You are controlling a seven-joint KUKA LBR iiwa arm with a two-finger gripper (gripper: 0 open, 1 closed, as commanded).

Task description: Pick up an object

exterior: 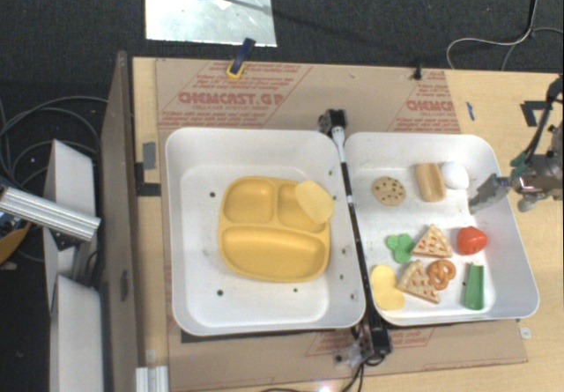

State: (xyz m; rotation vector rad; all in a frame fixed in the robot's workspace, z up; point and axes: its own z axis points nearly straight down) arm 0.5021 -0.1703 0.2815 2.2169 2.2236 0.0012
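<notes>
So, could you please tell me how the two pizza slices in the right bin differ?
The upper pizza slice lies bare, while the lower pizza slice has a pretzel overlapping its right edge. The upper one sits beside the tomato; the lower one sits beside the yellow piece. Both are triangular, tan-crusted with orange topping, lying flat.

At the right edge of the camera view, the end effector [529, 181] shows as a cluster of grey and dark metal parts (blurred, details unclear), with one slim grey finger [486, 191] and a thin dark cable above.
</notes>
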